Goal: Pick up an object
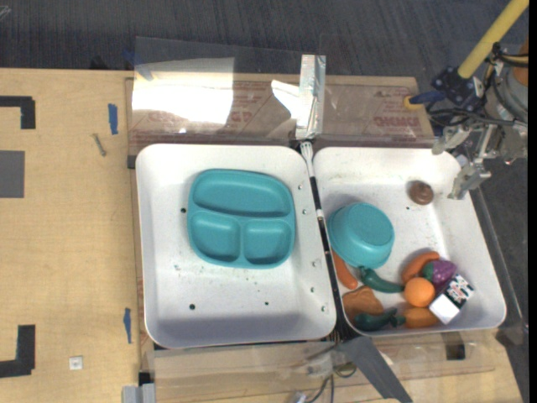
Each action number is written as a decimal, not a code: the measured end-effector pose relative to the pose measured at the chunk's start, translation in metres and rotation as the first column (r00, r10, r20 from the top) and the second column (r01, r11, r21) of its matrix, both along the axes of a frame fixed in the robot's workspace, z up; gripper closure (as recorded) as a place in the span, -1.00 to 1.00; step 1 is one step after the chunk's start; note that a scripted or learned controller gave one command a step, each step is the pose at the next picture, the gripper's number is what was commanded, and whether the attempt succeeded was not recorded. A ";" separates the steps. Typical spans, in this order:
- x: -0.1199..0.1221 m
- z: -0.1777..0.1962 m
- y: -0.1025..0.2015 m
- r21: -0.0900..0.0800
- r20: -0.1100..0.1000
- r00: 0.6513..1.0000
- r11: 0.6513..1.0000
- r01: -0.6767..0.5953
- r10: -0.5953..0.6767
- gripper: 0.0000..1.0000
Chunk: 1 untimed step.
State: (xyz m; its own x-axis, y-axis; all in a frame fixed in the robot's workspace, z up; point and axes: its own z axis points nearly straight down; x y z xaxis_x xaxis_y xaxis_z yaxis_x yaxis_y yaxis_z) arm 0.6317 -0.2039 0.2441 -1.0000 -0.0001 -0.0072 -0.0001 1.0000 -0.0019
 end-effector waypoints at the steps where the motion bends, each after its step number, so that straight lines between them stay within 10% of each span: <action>1: -0.056 -0.088 0.042 0.003 -0.005 0.938 0.938 -0.346 0.346 -1.00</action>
State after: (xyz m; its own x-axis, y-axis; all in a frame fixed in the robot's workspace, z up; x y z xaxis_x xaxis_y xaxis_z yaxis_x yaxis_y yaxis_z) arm 0.5757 -0.1622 0.1558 -0.9381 -0.3465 -0.0023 -0.3465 0.9381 0.0011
